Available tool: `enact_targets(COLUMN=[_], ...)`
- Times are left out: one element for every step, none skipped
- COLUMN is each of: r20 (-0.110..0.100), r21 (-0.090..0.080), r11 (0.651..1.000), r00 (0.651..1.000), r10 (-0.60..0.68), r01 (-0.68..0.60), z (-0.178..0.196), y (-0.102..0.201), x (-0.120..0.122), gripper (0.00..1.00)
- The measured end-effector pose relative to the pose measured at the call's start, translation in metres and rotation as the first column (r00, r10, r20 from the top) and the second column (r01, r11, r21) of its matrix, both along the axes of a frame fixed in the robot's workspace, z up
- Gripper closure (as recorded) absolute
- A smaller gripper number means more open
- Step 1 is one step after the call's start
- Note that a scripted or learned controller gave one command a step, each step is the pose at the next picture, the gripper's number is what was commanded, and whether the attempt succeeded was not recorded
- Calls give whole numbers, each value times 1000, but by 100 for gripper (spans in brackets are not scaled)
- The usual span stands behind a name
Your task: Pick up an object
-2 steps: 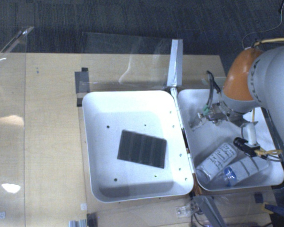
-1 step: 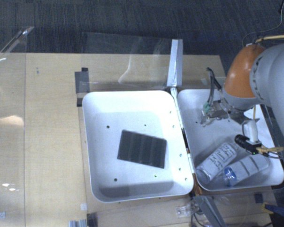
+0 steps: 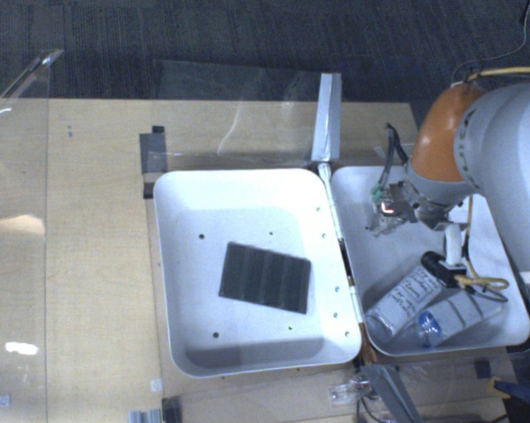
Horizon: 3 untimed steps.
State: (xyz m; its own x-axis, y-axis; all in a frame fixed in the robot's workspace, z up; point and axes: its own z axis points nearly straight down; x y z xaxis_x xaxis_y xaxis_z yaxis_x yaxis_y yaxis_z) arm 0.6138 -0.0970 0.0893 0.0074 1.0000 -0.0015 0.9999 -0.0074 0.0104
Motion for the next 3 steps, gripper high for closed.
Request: enact_targets(r20=[-8,-8,-3], r21=[3,3,2], r11=[992,992,845], r00=[992,992,845], r10=[-127,-127,-535], r01=[127,127,535], z=[13,13,28], y=[14,14,-18], x=[-43,-43,-60], gripper=[100,0,0])
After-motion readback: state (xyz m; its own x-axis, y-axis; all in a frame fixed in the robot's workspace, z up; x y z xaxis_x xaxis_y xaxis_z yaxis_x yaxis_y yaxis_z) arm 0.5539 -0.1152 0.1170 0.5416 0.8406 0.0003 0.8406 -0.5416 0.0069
